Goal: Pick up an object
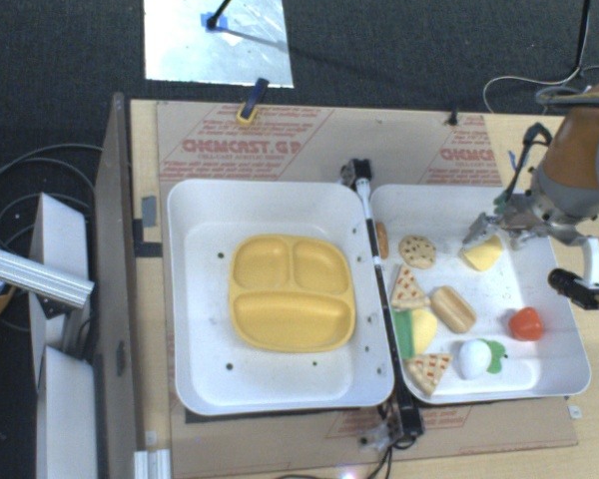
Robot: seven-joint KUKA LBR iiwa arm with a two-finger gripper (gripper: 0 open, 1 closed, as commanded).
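The right bin (559,367) holds several toy foods. A yellow cheese wedge (482,255) lies near its far side. My gripper (499,232) hangs just above and behind the wedge, open, with one grey finger (476,231) at the wedge's left and nothing held between the fingers. Also in this bin are a round cookie (416,250), a pizza slice (407,289), a hot dog (453,308), a red tomato (525,323), a yellow-green piece (415,330), a white and green piece (475,358) and a waffle triangle (428,371).
The left bin (205,267) carries a yellow divided plate (292,292). A small brown sausage (380,238) lies against the right bin's left wall by the divider. The arm's orange band (579,143) sits over the bench's far right corner.
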